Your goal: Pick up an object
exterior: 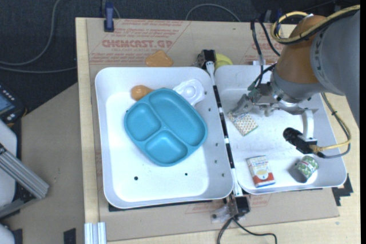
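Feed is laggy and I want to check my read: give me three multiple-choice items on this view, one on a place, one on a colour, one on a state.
1. Where is the small carton with the red base?
A. left bin
B. right bin, near its front edge
C. on the cardboard behind the bins

2. What colour is the divided tray?
A. blue
B. orange
C. green

3. How does the divided tray lie?
A. standing on edge
B. upside down
C. flat, compartments facing up

Answers:
1 B: the carton sits low in the right bin, beside a green wrapped item.
2 A: the divided tray in the left bin is plainly blue.
3 C: its three hollows are open to the camera.
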{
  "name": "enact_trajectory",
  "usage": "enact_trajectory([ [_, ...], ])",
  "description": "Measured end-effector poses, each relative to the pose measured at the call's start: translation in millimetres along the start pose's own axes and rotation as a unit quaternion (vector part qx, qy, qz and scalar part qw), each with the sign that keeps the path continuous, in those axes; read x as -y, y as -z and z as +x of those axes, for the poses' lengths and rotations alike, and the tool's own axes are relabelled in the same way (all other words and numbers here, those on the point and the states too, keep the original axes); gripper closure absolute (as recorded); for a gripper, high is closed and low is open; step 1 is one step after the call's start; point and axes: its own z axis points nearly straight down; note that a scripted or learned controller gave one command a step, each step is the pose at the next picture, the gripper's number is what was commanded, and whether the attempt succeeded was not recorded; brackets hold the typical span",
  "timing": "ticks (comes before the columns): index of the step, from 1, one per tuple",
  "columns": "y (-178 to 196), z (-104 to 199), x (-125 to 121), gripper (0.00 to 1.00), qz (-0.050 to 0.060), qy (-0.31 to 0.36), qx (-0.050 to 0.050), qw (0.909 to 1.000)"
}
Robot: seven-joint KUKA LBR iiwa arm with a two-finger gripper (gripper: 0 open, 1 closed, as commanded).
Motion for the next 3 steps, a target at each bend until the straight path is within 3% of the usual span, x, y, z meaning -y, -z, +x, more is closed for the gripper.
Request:
enact_trajectory([
  [1,-11,-1,-3,0.00,0.002,0.000,0.000,1.0000],
  [2,2,0,-5,1.00,-0.002,0.001,0.000,1.0000],
  [3,0,0,-4,0.00,0.000,0.001,0.000,1.0000],
])
